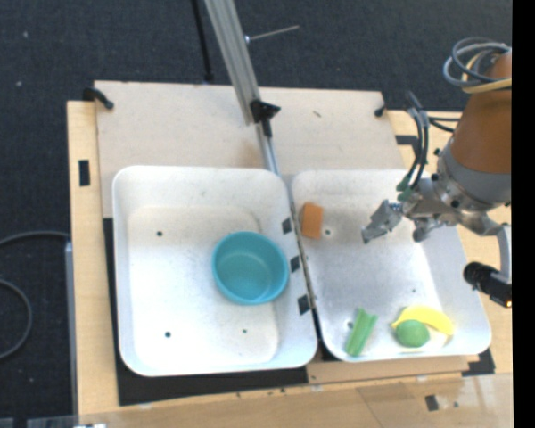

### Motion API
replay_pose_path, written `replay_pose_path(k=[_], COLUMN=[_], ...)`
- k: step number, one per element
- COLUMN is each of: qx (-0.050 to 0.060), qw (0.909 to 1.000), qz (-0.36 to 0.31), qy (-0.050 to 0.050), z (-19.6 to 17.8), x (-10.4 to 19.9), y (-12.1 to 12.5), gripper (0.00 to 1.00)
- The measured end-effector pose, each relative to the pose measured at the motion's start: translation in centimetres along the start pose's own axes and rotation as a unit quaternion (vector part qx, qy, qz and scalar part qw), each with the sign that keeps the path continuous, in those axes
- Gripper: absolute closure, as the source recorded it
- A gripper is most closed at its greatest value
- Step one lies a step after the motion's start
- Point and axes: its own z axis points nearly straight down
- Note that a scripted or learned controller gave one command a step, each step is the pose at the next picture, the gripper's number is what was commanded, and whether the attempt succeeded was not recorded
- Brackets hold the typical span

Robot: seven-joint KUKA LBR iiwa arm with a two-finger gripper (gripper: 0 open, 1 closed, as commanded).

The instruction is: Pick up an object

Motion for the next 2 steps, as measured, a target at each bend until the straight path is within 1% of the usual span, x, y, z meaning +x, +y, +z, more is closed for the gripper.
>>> replay_pose_path(k=[1, 2], qx=[0.0, 0.003], qw=[1.0, 1.0], qz=[0.001, 0.001], qy=[0.0, 0.0], z=[0.0, 5.3], x=[0.0, -0.1], y=[0.0, -1.0], gripper=[0.0, 0.0])
